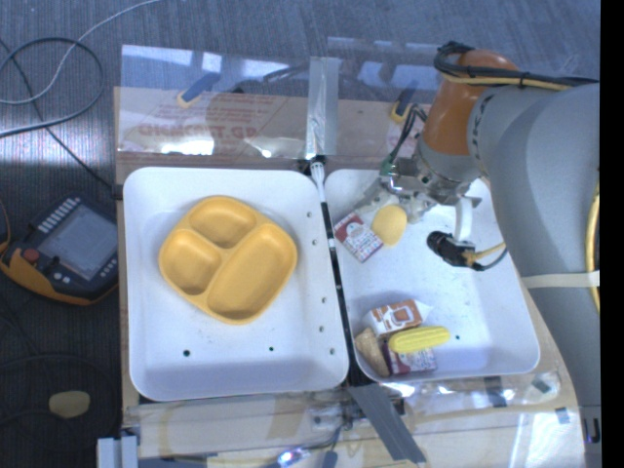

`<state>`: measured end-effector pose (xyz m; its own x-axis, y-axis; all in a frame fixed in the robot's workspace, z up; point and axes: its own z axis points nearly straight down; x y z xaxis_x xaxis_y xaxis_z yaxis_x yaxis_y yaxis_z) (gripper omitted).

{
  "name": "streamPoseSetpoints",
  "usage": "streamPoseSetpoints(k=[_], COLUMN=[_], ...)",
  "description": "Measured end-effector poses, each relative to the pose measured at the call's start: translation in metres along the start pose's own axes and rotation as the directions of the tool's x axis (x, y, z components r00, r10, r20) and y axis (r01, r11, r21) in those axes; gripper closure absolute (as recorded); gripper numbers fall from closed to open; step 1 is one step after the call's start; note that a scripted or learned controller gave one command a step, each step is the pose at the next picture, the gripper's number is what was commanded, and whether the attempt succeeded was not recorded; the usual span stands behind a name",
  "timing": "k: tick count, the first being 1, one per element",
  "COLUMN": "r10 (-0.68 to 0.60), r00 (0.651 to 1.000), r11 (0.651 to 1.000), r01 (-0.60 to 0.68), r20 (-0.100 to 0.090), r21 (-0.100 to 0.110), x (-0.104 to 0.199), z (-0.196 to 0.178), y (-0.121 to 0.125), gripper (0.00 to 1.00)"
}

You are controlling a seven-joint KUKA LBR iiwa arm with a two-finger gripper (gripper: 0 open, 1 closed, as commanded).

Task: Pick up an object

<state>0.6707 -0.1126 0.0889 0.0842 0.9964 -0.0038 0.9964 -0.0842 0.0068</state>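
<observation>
We see the end effector [398, 206] low in the right bin [487, 300], right of centre in the frame, touching a yellow ball [390, 225]; we cannot tell its opening or whether it grips. Nearby lie a carton [357, 236], box [398, 317] and corn [420, 339]. The left bin [146, 339] holds a yellow tray [228, 258].

A yellow plastic plate with three compartments [227, 258] lies in the left white bin [146, 359]. On the grey carpet to the left of the bench sits an orange-and-black handheld control pendant with a dark screen [63, 252], black cables [44, 86] looping above it. A small tan oval object [69, 404] lies on the floor near the lower left corner.
</observation>
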Motion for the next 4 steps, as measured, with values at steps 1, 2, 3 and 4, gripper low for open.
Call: streamPoseSetpoints(k=[1, 2, 3, 4], r10=[-0.001, 0.000, 0.070, 0.071], r00=[1.000, 1.000, 0.998, 0.997], r11=[1.000, 1.000, 0.998, 0.997], r01=[0.001, 0.000, -0.070, -0.071], r20=[0.000, 0.001, 0.000, -0.005], r21=[-0.001, -0.001, -0.004, -0.004], x=[0.001, 0.001, 0.008, 0.008], z=[-0.010, -0.010, -0.002, -0.010], y=[0.001, 0.001, -0.050, -0.049], gripper=[1.00, 0.00, 0.00, 1.00])
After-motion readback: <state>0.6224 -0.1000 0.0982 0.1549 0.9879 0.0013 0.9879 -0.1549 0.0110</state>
